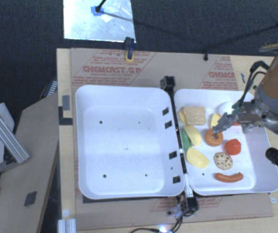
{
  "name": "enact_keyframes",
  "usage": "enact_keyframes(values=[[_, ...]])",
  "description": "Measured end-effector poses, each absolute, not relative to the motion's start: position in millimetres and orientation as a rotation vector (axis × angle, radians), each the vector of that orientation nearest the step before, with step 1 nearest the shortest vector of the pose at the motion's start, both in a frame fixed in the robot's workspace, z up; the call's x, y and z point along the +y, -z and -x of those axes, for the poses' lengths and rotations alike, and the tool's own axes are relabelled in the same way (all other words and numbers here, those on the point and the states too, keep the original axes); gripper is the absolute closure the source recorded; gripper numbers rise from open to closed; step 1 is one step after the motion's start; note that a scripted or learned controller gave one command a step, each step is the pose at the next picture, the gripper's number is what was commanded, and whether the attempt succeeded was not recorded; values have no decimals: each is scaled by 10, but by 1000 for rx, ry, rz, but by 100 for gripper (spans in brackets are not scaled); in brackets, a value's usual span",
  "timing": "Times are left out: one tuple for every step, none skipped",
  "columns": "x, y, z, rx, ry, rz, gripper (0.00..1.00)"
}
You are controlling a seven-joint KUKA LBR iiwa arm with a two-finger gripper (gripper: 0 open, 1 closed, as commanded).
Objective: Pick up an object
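The right bin (pixel 260 178) holds several toy foods. Among them are a bread slice (pixel 194 114), a yellow piece (pixel 193 135), a green piece (pixel 184 140), a yellow lump (pixel 197 158), an orange ring (pixel 214 138), a red tomato (pixel 233 146), a cookie (pixel 222 160) and a sausage (pixel 229 177). My gripper (pixel 223 124) hangs low over the bin's middle, just above the orange ring's upper edge. It partly hides a small yellow piece (pixel 215 119) and a white piece (pixel 225 106). Nothing is visibly lifted.
The left bin (pixel 124 140) lies beside the right one, with black clips (pixel 174 154) along the shared edge. The arm's orange band (pixel 277 79) and grey wrist overhang the right bin's far right corner. Cardboard (pixel 114 64) lies under both bins.
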State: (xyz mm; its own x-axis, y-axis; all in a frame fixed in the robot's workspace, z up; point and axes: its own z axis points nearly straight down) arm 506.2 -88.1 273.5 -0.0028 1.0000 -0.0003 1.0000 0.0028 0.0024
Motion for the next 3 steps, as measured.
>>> enact_keyframes(values=[[546,-1796,-4942,2247,2,-2210,0],[-56,-3349,-4889,2208,-22,-2214,0],[-422,-2169,-4847,2222,12,-2229,0]])
